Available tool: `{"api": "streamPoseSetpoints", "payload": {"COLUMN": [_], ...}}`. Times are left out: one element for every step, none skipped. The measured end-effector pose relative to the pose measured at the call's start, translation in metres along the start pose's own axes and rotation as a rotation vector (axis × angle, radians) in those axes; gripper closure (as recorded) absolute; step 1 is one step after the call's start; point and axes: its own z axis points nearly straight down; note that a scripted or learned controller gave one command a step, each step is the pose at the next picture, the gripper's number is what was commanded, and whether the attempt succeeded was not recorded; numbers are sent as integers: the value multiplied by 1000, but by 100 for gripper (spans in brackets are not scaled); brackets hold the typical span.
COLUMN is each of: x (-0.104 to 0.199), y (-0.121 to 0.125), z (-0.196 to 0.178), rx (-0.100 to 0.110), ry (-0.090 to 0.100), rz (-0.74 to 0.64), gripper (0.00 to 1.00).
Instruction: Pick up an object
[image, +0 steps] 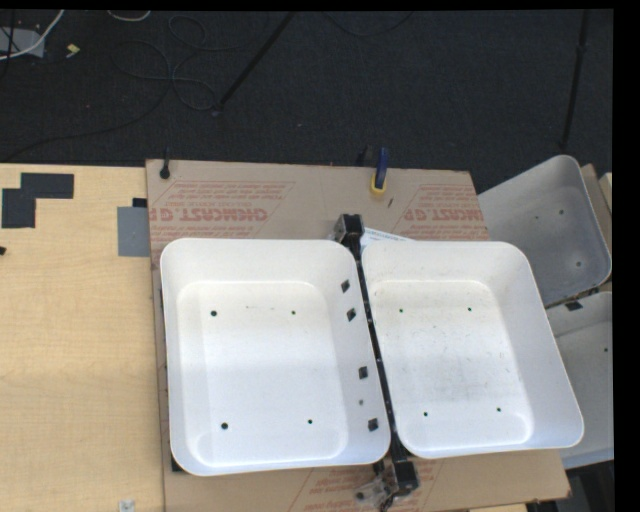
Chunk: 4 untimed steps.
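Two shallow white bins stand side by side on the bench. The left bin (190, 300) shows bare white floor with a few small dark dots at its corners. The right bin (520, 300) looks the same, with faint grey scuffing across its floor. A row of small black clips (362, 372) joins the two bins along their shared rim.
A brown cardboard sheet (250, 205) lies under both bins. A blue and yellow clamp (379, 172) holds its back edge. A grey metal plate (555, 215) juts in at the right. Pale wooden benchtop (70, 360) extends to the left, with dark patches (130, 230) on it.
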Motion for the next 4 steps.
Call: {"api": "streamPoseSetpoints", "payload": {"x": [-32, -30, 7, 6], "y": [31, 30, 103, 102], "z": [-23, -22, 58, 41], "rx": [-3, -1, 7, 1], "ry": [-1, 1, 6, 0], "rz": [9, 5, 2, 1], "gripper": [100, 0, 0, 100]}}
